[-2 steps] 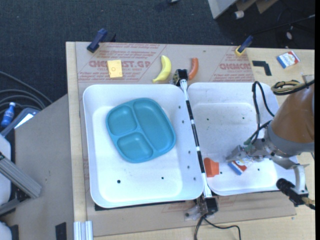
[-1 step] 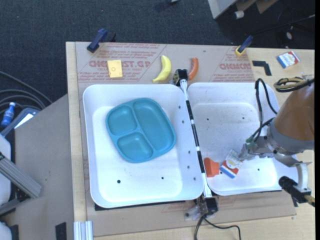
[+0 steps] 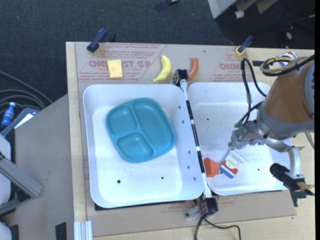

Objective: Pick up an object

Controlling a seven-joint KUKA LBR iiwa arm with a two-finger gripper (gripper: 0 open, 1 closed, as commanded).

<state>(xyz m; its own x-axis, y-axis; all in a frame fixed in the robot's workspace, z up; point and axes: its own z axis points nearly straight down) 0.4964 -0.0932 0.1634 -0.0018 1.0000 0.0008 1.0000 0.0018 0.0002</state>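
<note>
Bright even light, soft shadows, img slightly blurry.

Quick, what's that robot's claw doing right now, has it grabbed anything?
Gripper: cannot be told; it hangs low in the right bin, just above a small white packet lying on the bin floor.

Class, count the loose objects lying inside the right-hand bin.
2: an orange block against the bin's left wall near the front, and a small red, white and blue packet beside it. The arm may hide others.
</note>
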